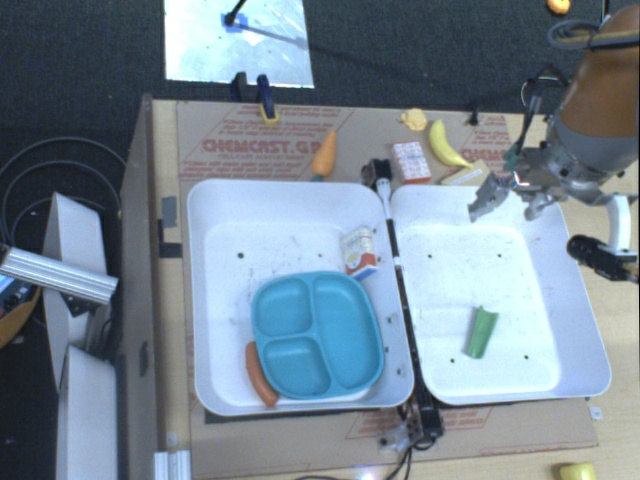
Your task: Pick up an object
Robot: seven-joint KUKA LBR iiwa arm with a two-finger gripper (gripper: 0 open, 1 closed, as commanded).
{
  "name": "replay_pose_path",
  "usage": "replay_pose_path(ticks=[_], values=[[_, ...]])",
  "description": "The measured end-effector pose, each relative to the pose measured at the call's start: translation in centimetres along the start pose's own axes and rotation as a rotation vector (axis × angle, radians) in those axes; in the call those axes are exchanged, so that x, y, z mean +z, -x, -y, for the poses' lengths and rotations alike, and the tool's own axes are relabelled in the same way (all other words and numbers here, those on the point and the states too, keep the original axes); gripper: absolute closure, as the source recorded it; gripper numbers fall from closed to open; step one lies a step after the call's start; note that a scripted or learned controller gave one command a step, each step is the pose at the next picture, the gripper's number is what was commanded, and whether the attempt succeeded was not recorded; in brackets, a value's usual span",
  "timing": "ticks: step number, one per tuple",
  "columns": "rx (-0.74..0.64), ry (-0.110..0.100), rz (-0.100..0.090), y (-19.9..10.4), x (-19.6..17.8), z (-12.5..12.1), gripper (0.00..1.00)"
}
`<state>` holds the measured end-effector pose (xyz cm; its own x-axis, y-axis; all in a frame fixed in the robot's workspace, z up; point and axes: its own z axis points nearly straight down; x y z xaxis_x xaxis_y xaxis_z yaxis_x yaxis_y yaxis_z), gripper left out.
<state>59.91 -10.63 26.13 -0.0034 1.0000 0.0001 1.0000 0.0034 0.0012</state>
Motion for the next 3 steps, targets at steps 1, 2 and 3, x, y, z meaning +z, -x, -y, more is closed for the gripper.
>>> replay_pose_path(ticks=[1, 2, 3], values=[[0.005, -0.010, -0.002, 0.8, 9.0, 5.4, 0.00], [0.005, -0.005, -0.002, 1.1, 18.1, 11.1, 0.00], [0.006, 0.001, 0.003, 6.5, 17.6, 11.3, 0.00]])
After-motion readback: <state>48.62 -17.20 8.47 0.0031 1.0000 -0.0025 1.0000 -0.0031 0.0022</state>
